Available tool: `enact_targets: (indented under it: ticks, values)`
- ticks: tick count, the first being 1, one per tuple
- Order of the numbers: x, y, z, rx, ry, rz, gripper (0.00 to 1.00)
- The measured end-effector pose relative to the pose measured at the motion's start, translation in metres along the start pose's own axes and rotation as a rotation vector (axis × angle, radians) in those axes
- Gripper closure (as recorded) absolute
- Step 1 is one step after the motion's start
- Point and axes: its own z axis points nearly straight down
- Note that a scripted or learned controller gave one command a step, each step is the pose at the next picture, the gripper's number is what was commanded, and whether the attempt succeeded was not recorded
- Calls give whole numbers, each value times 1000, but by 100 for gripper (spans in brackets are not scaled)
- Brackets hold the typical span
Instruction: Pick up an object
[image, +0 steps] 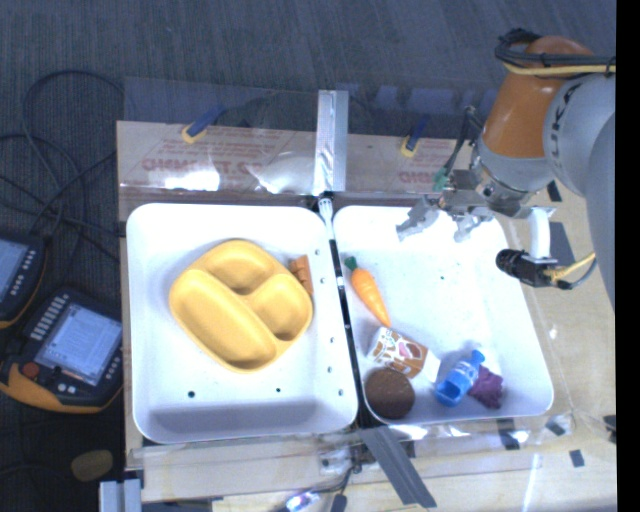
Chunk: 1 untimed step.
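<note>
My gripper (440, 225) hangs over the back of the right bin (520, 300), its two grey fingers spread apart and nothing between them. Below it and to the left lies an orange carrot (368, 290) near the bin's left wall. Along the front of that bin sit a small printed packet (398, 352), a brown round ball (389, 393), a blue bottle (459, 378) and a purple lump (488, 388). The left bin (160, 400) holds a large yellow bread-shaped object (240, 302) with a small orange piece (300, 270) at its right side.
A metal divider post (331, 140) stands behind the seam between the bins. Clamps (203, 123) and clear plastic lie on the board behind. A handheld pendant (60, 345) and cables rest off the bench at far left.
</note>
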Motion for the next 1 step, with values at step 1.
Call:
enact_targets:
  ticks: [1]
  values:
    - [-3,22,66,2,0,127,0]
